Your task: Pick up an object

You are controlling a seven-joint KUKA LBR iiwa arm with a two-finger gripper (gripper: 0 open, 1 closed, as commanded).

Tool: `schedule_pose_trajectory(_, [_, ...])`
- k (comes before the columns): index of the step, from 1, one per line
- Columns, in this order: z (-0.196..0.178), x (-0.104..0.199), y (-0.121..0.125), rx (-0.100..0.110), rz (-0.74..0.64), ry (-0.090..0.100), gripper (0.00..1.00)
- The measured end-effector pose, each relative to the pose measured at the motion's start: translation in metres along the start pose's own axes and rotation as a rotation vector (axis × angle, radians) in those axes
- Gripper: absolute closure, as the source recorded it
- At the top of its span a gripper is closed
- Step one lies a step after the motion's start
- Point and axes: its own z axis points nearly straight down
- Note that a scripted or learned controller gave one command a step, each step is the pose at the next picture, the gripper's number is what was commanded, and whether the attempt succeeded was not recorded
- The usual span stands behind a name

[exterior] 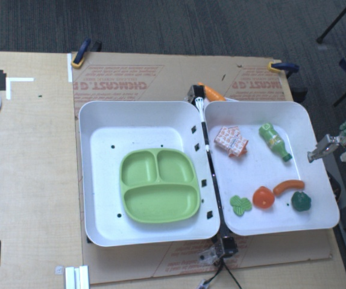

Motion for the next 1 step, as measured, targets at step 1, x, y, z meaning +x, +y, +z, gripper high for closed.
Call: schedule_pose_trajectory(1, [0.0696, 0.0415, 0.0366, 0.0, 0.023, 0.0, 0.0])
